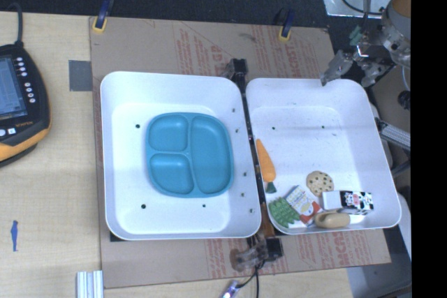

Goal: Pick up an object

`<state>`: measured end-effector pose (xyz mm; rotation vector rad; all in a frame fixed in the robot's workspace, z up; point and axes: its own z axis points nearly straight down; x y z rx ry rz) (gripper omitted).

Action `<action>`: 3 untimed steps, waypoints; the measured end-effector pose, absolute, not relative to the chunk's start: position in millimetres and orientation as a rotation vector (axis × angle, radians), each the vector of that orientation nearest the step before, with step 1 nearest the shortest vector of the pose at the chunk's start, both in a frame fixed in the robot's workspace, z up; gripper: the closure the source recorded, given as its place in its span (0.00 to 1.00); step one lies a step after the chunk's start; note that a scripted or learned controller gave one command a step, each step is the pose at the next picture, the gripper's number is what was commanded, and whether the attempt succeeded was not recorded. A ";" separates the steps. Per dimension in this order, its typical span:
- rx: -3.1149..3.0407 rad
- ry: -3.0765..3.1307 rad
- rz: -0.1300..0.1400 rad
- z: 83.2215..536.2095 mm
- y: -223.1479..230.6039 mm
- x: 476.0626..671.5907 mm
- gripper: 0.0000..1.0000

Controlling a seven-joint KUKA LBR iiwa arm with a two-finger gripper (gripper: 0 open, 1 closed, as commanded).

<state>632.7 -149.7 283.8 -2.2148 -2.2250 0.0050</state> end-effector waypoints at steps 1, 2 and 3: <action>-2.212 -2.225 0.008 90.7 -103.1 607.0 0.00; -2.216 -2.224 0.003 92.1 -94.5 656.3 0.00; -2.215 -2.224 0.004 91.9 -92.7 656.1 0.00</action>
